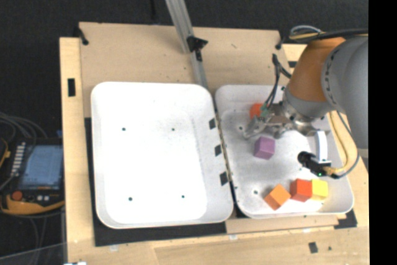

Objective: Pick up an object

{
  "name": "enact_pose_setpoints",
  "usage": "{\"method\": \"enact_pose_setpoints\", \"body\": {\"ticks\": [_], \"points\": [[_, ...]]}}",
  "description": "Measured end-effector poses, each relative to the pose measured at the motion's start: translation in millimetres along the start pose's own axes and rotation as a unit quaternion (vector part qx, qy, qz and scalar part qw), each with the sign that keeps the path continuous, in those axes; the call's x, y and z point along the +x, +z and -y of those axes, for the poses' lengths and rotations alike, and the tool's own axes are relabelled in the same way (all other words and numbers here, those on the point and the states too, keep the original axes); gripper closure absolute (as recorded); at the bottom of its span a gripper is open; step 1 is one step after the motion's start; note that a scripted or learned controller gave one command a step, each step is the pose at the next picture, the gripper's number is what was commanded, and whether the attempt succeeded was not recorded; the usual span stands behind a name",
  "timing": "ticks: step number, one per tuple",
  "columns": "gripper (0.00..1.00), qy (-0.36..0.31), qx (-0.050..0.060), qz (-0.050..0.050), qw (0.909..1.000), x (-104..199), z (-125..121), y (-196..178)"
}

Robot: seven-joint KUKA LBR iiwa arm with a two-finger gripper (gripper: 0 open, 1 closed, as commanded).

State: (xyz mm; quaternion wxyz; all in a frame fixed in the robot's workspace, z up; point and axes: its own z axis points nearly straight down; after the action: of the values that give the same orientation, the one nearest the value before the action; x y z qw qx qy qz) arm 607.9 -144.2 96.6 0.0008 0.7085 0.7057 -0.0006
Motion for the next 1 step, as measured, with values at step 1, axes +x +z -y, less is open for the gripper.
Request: {"method": "enact_pose_setpoints", "body": {"ticks": [1], "points": [[1.0,0.003,-0.002,0.0,1.0,-1.1,-1.1,-12.5]]}}
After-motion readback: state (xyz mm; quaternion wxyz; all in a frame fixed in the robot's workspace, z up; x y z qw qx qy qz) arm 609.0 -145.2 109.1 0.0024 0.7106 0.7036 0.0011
